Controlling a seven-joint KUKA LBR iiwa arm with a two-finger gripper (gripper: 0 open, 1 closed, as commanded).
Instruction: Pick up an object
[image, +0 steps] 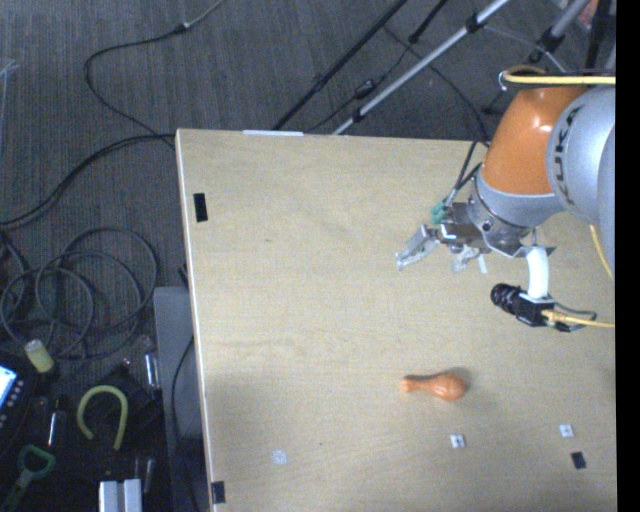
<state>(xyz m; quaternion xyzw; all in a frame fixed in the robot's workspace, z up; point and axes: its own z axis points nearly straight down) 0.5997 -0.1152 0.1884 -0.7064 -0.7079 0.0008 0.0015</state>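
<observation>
The two metallic fingers (425, 243) of the gripper (440, 250) stand spread apart with nothing between them, pointing toward nine o'clock above bare wood. Behind them, toward three o'clock, the grey arm with its orange band (545, 150) reaches in from the right. The small orange pear-shaped object (437, 385) lies on its side on the pale wooden worktop (300, 300), well apart from the fingers at about six o'clock from them, its narrow end toward nine o'clock.
</observation>
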